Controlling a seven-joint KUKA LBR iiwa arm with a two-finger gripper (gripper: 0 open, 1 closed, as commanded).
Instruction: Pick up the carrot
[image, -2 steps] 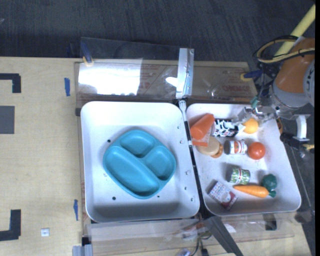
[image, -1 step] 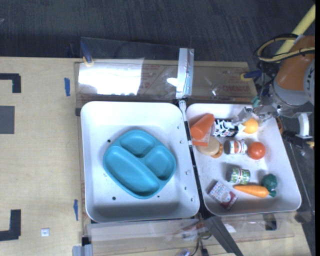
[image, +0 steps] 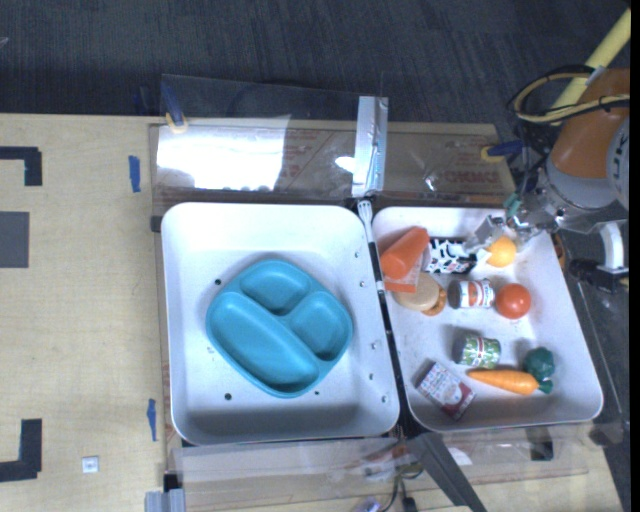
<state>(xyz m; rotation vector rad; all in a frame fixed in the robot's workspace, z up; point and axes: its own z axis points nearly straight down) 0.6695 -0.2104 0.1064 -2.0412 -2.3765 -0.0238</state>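
- Camera view: the carrot (image: 505, 381) lies flat near the lower right corner of the right bin (image: 583, 340), its green top pointing right, just right of a small red packet (image: 443, 388).
- The claw (image: 505, 225) hangs at the upper right of that bin, just above a yellow fruit (image: 501, 252); whether it is wide or narrow cannot be told.
- A teal divided plate (image: 280, 326) sits in the left bin (image: 190, 250).

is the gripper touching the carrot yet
Apart. The camera view shows the gripper at the right bin's far edge, while the carrot lies near its front edge, with a red ball between them.
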